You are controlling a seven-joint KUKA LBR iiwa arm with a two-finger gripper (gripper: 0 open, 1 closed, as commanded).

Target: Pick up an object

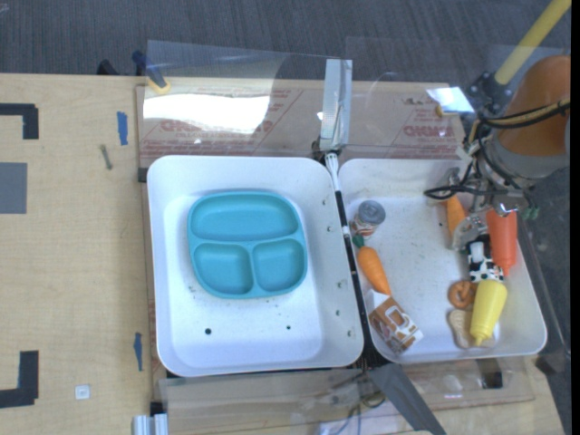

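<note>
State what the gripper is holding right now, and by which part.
Cannot be told. The gripper sits low over the right bin beside a carrot, amid cables that hide its tip.

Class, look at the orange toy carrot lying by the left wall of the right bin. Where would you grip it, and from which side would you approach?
Grip the carrot across its thicker upper half, coming straight down from above. It lies flat and slanted with bare bin floor on its right, so fingers closing across its narrow width should fit; the divider wall crowds its left.

Bright even overhead light, strong white glare on the clear panel [208, 107] at eleven o'clock, soft faint shadows, arm [535, 107] blurred at two o'clock.
</note>
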